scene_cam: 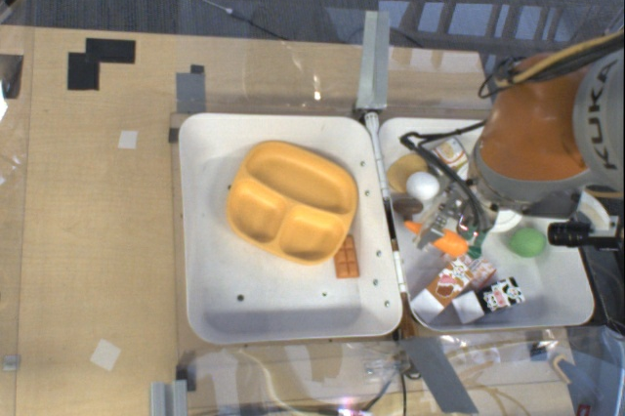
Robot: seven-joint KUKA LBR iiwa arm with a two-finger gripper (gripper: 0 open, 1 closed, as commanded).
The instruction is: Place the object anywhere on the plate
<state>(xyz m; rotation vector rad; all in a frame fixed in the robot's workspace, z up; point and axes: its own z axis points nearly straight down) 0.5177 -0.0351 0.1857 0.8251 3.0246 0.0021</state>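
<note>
At the bench's nine o'clock side sits the left bin (205, 287), a shallow white tray. In it rests the plate (291, 201), yellow-orange with three compartments, tilted a little toward eleven o'clock. Just beside the plate's five o'clock edge lies a small brown wafer block (347, 258), touching or nearly touching the rim.

Moving right past the divider, the right bin (571, 302) holds a clutter: a white egg (423, 185) at about ten o'clock, a green ball (528, 242) at three o'clock, and small printed cartons (476, 287) near six o'clock.

My gripper (451, 227) hangs low over this bin's left half, right above an orange carrot-like piece (447, 243). I cannot tell whether my fingers are apart or together, nor whether they hold anything.

I judge this to be the picking step; that orange piece looks like my target. Next I need a firm grasp, a lift clear of the divider, and a carry toward nine o'clock to the plate.
</note>
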